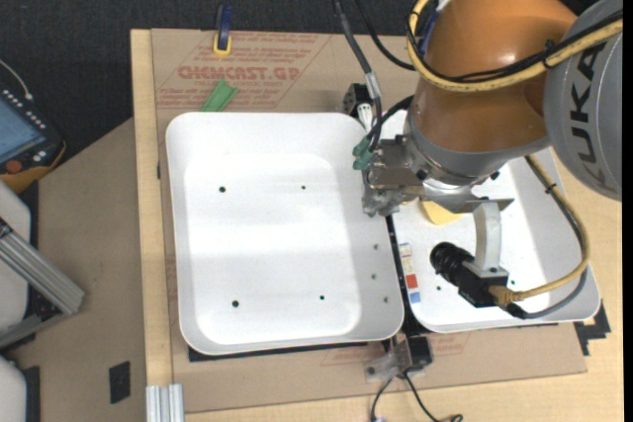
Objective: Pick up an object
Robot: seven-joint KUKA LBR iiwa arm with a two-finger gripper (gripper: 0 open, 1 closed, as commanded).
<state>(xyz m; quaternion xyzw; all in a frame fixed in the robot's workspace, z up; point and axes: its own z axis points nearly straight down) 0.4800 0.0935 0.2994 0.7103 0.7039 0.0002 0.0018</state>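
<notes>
Observed from the bench side: the arm (495, 44) reaches in from the right, its orange band and grey wrist hanging over the right bin (534, 262) and hiding much of that bin's floor. The gripper (381, 191) sits low at the divide between the two bins, over the right wall of the left bin (178, 212). From this angle it is a cluster of grey metal with a green part on its upper left, and I cannot tell how far open it is. Nothing is seen held in it. The thing to be picked, a yellow piece (441, 211), lies on the floor of the right bin, just right of the gripper and partly under the wrist. The part that shows is pale yellow, flat-looking and matte, with a rounded lower edge. Its full outline is hidden, so its shape cannot be stated. It is near the gripper, but contact cannot be confirmed. Below it, along the left edge of the right bin, lies a narrow white strip (409, 274) bearing a red mark and a blue mark. Whether it is loose or fixed to the rim cannot be told. The left bin floor shows four small dark dots. Both bins rest on cardboard (158, 114) printed in red. On it, behind the left bin, lies a green tag (218, 97), and a blue and yellow clamp (224, 33) grips its far edge.
</notes>
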